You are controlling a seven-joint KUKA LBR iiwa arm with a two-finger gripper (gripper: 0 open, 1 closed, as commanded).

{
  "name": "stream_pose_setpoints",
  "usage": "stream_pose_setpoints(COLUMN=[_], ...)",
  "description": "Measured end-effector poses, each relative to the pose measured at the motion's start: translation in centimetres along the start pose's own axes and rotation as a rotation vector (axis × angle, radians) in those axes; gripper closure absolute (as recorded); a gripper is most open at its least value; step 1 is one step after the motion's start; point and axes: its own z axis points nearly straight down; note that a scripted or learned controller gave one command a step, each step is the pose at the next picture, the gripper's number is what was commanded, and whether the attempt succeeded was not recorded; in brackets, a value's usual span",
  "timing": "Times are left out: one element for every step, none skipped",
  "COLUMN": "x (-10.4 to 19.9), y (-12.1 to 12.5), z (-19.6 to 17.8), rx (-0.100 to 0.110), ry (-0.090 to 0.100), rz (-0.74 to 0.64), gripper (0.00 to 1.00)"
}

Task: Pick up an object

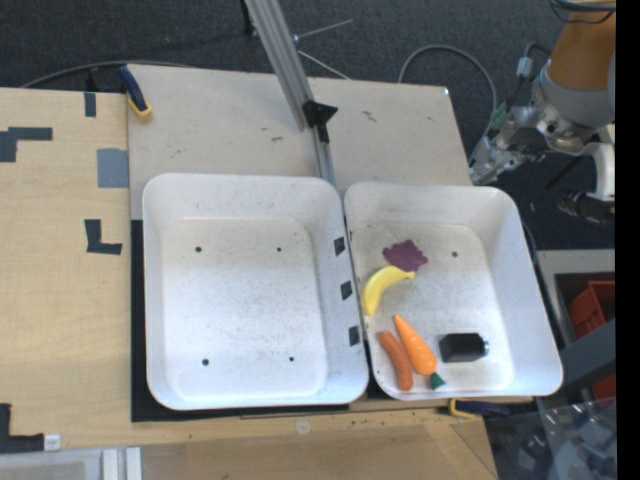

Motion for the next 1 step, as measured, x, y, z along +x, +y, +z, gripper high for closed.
stream_pose_setpoints(x=[4.42], y=[0.83], z=[0.61], rx=[0.006], ry=[0.002], rz=[-0.002], gripper=[1.00])
